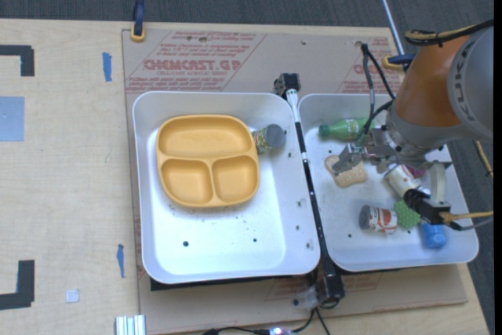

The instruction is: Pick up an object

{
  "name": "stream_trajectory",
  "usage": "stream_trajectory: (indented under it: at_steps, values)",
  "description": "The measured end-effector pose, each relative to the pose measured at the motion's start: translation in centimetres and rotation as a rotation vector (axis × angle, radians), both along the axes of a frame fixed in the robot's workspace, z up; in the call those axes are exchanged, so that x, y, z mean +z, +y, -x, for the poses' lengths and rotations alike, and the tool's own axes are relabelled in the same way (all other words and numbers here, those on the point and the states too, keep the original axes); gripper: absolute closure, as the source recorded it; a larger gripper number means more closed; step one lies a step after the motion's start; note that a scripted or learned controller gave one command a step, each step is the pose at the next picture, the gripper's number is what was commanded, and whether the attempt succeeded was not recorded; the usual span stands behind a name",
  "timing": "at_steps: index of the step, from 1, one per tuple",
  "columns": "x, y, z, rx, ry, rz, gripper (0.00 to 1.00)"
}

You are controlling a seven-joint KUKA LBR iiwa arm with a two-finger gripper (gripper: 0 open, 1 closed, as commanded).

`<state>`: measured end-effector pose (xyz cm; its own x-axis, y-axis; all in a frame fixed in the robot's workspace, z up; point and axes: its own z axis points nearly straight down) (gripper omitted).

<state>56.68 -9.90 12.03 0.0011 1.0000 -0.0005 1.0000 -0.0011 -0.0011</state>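
Observation:
My gripper (349, 161) hangs low over the left part of the right bin (463, 251), at the end of the grey and orange arm (431, 94). It is right at the top edge of a tan bread-like piece (351, 176), touching or just above it. A green bottle (339, 129) lies on its side just behind the gripper. A small red and white can (379, 219) lies toward the bin's front. A white cylinder (401, 180), a green piece (407, 214) and a blue ball (433, 237) sit under and beside the arm's wrist.
The left bin (149, 192) holds a yellow divided plate (208, 159) and a small grey and yellow object (270, 138) at the plate's right edge. A black rail (306, 169) divides the bins. Cables (376, 82) run from the arm over the right bin's back edge.

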Motion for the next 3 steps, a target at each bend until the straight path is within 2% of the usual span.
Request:
stream_trajectory:
  at_steps: [1,2,3]
  values:
    - [-3.3,0.6,-2.3,0.001,-0.004,0.0,0.0]
    - [-2.3,0.6,-2.4,0.001,-0.006,0.0,1.0]
    - [6.6,7.9,-6.8,0.003,-0.004,-0.002,1.0]
